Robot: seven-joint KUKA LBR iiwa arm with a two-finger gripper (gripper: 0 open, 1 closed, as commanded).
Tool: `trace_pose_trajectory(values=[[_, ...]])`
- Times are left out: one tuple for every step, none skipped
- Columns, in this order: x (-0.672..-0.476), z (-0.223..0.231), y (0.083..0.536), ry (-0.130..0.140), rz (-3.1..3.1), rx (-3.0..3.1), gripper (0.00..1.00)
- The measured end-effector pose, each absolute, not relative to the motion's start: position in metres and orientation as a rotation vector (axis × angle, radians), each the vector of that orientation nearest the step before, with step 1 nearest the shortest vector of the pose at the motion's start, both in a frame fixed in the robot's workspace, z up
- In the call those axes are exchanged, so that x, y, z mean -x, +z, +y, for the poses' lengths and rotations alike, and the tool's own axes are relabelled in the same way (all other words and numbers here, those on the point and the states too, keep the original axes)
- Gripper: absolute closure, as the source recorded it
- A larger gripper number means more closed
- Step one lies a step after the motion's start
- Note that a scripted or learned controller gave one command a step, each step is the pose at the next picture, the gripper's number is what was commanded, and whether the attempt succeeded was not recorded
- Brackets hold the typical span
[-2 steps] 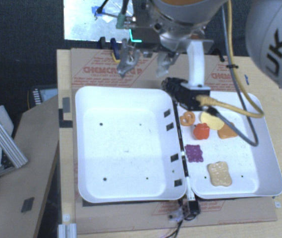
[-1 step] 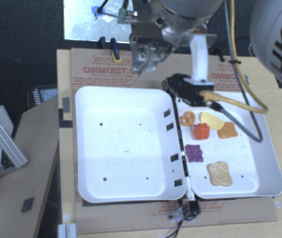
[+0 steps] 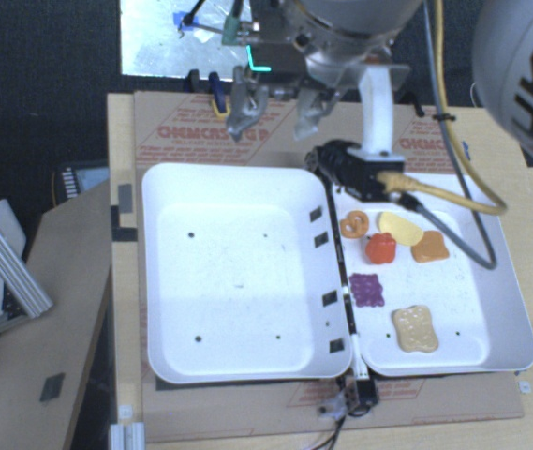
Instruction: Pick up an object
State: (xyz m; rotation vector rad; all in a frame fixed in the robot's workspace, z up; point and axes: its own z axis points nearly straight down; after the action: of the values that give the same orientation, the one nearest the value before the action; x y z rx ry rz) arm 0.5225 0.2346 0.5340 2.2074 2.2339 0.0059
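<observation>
My claw (image 3: 272,112) hung high over the far edge of the bench (image 3: 125,148), its two fingers spread apart with nothing between them. Every candidate lay well below and to the near right of it, in the right bin (image 3: 505,322): a pretzel (image 3: 354,223), a pale yellow piece (image 3: 399,226), an orange piece (image 3: 430,247), a red piece (image 3: 381,247), a purple grape cluster (image 3: 367,289) and a tan cracker (image 3: 416,329). The left bin (image 3: 238,270) sat nearer and below the claw.

The risks, as I judged them, came from crowding. The pretzel, yellow, orange and red pieces sat touching or just beside one another, so a descent on any of them could nudge a neighbour or close on two at once. The pretzel also lay near the divider between the bins, where a finger might strike the wall. A black fitting (image 3: 355,172) and a yellow cable (image 3: 444,200) reached over the far edge of the right bin, close to that group, and could be brushed on the way down. The cracker and grapes lay flat and apart, easier to reach, yet thin enough that the fingers might slip over them.

Red lettering on the cardboard (image 3: 182,129) under the bins read roughly "CHEMCRAS…"; I could not make out the rest. White letters "UK" showed on my arm (image 3: 528,73) to the right.
</observation>
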Motion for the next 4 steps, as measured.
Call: trace_pose_trajectory(values=[[-0.5225, 0.2346, 0.534, 0.006, 2.234, -2.207, 0.0], [-0.5225, 0.2346, 0.534, 0.006, 2.234, -2.207, 0.0], [-0.5225, 0.2346, 0.534, 0.006, 2.234, -2.207, 0.0], [-0.5225, 0.2346, 0.534, 0.006, 2.234, -2.207, 0.0]])
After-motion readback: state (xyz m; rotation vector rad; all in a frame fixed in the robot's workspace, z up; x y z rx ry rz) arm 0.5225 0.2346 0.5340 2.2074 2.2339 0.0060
